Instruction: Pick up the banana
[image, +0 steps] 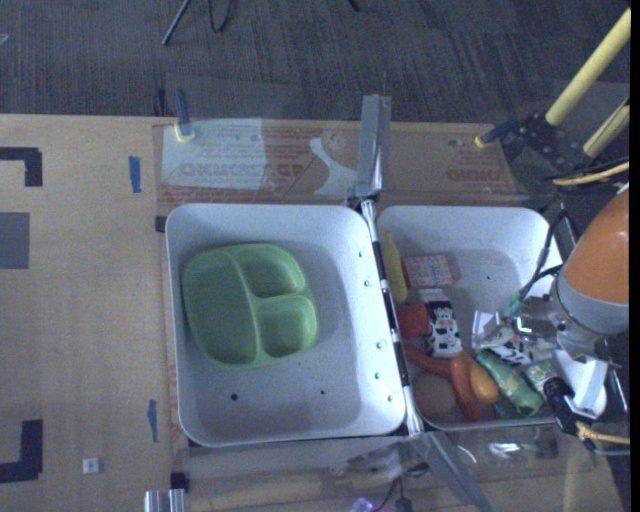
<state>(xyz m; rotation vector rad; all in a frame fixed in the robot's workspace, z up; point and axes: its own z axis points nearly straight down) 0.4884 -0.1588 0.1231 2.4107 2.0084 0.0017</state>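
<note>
The banana (395, 268) is a slim yellow piece lying lengthwise against the left wall of the right bin (470, 222). My gripper (514, 334) hangs low over the right side of that bin, well to the right of the banana and apart from it. It is above a cluster of small items. Nothing yellow shows at the gripper. The arm's orange band (603, 262) sits above it at the right edge.
The left bin (200, 400) holds a green divided plate (250, 303). In the right bin lie a pink card (430, 270), a black-and-white toy cow (442, 330), red and orange toy foods (465, 385) and a green bottle (512, 390).
</note>
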